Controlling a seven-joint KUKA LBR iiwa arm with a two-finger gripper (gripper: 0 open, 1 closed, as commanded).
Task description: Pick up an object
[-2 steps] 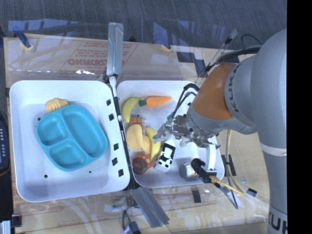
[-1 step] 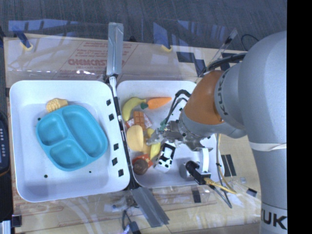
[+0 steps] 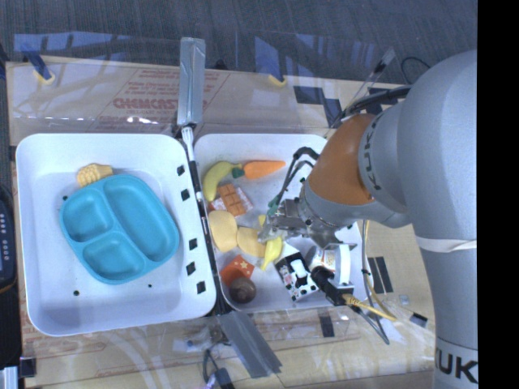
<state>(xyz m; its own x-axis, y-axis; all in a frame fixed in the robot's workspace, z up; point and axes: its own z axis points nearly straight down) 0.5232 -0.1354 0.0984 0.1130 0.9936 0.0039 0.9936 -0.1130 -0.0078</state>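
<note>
Two white bins side by side, seen from above: blue divided plate (image 3: 119,227) and corn cob (image 3: 94,172) in left bin (image 3: 40,298); toy food heaped in right bin (image 3: 212,148). Gripper (image 3: 280,232) low over yellow piece (image 3: 272,250), near banana (image 3: 216,177) and carrot (image 3: 263,168). Finger state impossible to tell. Nothing visibly lifted; grasp and raise judged pending.

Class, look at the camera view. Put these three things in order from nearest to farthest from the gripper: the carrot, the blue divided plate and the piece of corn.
Measured from the gripper in the right bin:
1. Carrot, same bin, near its far edge.
2. Blue divided plate, in the middle of the left bin.
3. Corn, left bin, touching the plate's far left corner.
</note>
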